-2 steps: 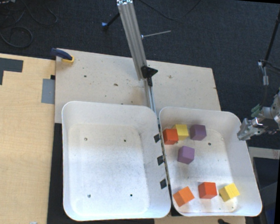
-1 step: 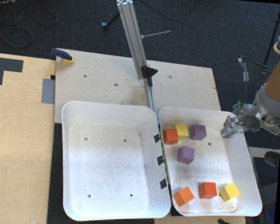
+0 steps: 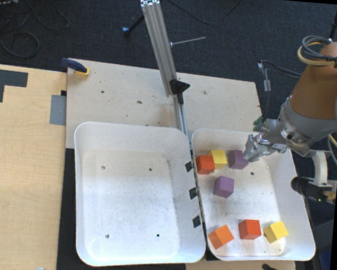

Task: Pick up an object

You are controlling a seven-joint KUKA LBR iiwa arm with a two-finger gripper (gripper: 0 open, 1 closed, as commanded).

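Gripper (image 3: 253, 150) sits low in the right white plastic bin (image 3: 301, 233), tips touching the upper purple cube (image 3: 236, 159) beside the yellow cube (image 3: 218, 159). Can't tell if it's gripped.

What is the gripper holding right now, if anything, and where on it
It cannot be told. The gripper sits right at the purple block in the right bin, but no grasp is visible from this angle.

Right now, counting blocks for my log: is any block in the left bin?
No: all seven blocks, such as the purple block, lie in the right bin, not the left bin.
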